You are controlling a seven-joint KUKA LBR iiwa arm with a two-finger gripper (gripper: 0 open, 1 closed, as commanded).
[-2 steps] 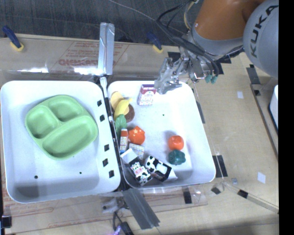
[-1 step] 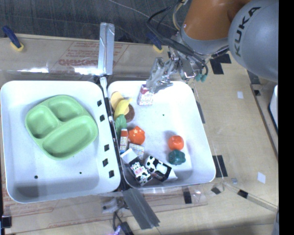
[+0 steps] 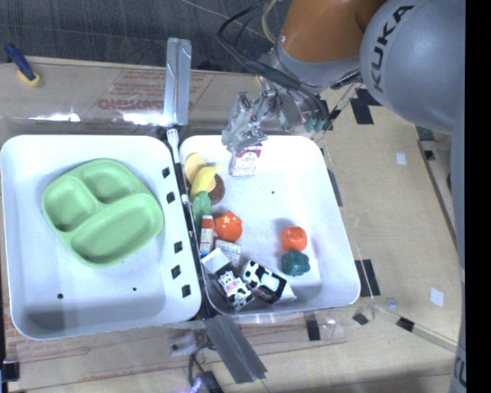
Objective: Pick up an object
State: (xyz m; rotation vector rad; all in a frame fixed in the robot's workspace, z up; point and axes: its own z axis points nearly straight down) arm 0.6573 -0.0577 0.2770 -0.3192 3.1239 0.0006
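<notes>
My gripper hangs over the back edge of the right bin, under the grey arm with its orange band. Directly beneath it, touching or nearly touching its tip, stands a small white carton with a pink label. Along the bin's left side lie a yellow banana, a brown piece, a green item, a red-orange fruit and a small box. Further right rest an orange ball and a teal object. A black-and-white cow toy lies at the front.
The left bin holds a green divided plate. A metal bar rises at the back between the bins. A blue and yellow tool lies at the bench's far left corner. Cables hang by the wrist.
</notes>
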